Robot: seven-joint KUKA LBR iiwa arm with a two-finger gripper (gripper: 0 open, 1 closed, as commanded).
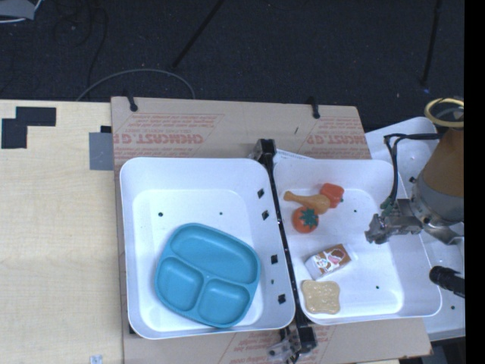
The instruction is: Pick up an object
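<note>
In the right bin (379, 298) lie a toy chicken drumstick (307, 200), an orange-red piece (332, 192) touching its right end, a red tomato (305, 220), a small brown-and-white packet (328, 262) and a beige slice of toast (321, 296). My gripper (377, 230) hangs at the bin's right side, well to the right of the tomato and packet. Nothing shows between its fingers.
The left bin (144, 192) holds a blue divided plate (208, 274). A black divider (274, 226) runs between the two bins. Cardboard (227, 127) lies under both. The arm (447, 180) comes in from the right edge, with cables beside it.
</note>
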